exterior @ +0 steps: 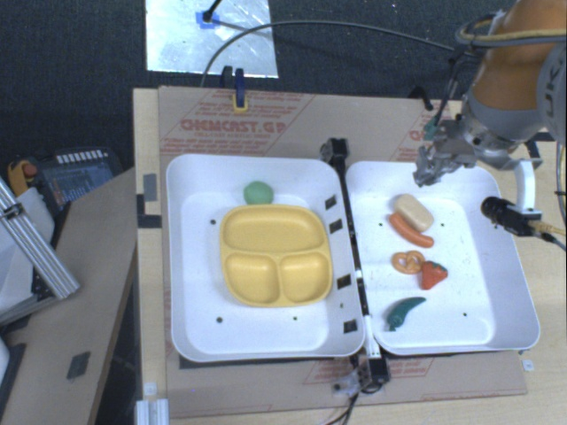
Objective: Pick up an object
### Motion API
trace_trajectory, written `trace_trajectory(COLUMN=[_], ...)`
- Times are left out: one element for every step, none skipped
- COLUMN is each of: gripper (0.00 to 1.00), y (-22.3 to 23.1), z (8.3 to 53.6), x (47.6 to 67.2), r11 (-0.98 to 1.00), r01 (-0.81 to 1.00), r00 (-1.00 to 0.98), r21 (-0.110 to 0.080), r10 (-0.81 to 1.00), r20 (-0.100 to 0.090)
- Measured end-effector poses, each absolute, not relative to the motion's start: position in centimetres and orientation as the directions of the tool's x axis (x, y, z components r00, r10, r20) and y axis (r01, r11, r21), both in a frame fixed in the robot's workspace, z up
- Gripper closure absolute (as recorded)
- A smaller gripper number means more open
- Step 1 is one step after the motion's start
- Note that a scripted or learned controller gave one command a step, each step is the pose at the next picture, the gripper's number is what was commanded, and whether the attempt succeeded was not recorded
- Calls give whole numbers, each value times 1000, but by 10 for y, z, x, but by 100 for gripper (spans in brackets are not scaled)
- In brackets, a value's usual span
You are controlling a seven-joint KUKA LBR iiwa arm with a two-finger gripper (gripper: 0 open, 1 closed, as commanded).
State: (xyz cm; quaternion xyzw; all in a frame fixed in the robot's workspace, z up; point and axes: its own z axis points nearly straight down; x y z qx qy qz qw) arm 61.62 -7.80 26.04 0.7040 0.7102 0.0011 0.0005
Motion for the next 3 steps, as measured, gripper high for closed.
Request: trace_trajectory(gripper=[100,100,100], y=[-24,36,94], z=[265,254,242], x=[627,643,659], r11=[10,10,10], r01=[1000,1000,1000], r00=[-10,-10,-10], r21=[4,3,3], r10=[1000,1000,1000], r20=[1,2,2])
